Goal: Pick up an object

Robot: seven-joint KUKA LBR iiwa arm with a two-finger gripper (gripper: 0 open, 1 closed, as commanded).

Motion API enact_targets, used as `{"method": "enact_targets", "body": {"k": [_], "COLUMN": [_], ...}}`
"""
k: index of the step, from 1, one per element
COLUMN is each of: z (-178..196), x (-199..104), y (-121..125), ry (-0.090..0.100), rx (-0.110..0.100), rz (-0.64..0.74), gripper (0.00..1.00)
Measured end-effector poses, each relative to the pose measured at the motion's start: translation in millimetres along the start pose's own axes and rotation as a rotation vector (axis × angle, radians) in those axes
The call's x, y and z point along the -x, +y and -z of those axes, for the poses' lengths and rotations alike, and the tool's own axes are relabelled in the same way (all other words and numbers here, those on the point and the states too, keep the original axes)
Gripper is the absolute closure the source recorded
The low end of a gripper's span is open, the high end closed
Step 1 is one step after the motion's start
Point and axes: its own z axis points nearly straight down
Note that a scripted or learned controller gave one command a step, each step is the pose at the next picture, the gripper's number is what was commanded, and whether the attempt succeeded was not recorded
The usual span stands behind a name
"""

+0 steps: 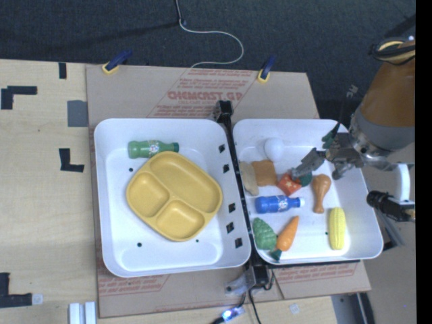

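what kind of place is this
Most likely a robot test bench in a lab, not a kitchen: a robot arm reaches over two white bins of toy food such as a plastic corn cob, set on clamped cardboard.

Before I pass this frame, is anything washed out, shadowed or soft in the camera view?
Camera view: lighting is even, with soft shadows along the inner walls of the left bin; the white egg nearly blends into the bright floor of the right bin; the gripper and the small red item under it look slightly soft; the yellow tray and blue bottle read clearly.
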Motion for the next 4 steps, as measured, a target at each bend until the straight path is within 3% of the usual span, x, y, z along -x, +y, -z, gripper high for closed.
{"method": "enact_targets", "body": {"k": [1,3,4], "z": [5,-111,-133], "x": [0,7,6], "y": [2,-1,8], "ry": [-0.002,0.0,-0.004], "rx": [0.01,0.002,0.037], "rz": [0.003,0.003,0.004], "gripper": [0.0,0.0,0.0]}}
